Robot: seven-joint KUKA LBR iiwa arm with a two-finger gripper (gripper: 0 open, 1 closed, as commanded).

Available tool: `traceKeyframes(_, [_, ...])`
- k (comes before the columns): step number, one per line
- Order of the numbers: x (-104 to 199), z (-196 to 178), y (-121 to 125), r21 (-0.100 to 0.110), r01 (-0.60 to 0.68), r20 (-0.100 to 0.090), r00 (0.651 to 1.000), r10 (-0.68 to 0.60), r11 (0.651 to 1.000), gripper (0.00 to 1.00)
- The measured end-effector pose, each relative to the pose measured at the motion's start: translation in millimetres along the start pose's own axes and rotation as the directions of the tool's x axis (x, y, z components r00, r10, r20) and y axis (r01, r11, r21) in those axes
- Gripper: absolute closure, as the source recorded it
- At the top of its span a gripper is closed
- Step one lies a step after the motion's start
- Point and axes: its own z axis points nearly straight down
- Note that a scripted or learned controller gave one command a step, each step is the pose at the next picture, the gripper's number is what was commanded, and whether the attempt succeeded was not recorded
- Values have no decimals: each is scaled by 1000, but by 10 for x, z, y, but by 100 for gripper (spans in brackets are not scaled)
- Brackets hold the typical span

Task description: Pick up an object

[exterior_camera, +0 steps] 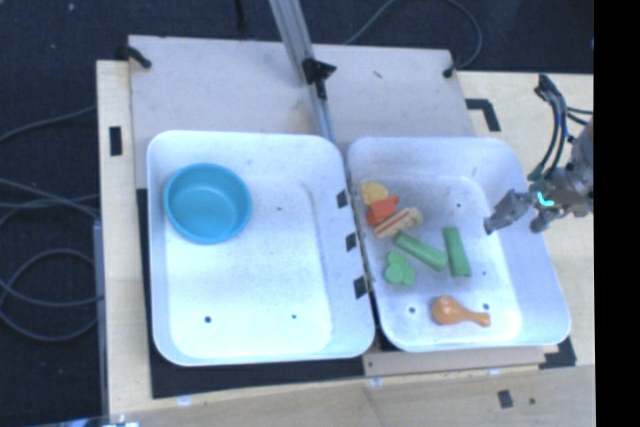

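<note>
Several light, stiff plastic toys left of tool (520,213); green stick (456,251) nearest, grip mid-length. Tool spread, empty.

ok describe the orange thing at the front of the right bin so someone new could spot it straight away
Start at the right-hand shallow white bin, the one holding the cluster of small toys. Go to its near edge, where the orange pear-shaped toy with a thin neck lies on its side, apart from the rest. The green stick-shaped pieces sit farther back, and it is the sole plain orange item with a bulb and narrow stem.
</note>
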Motion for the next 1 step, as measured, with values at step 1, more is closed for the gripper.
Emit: traceKeyframes(1, [0,0,0,0,0,0,1000,0,1000,0])
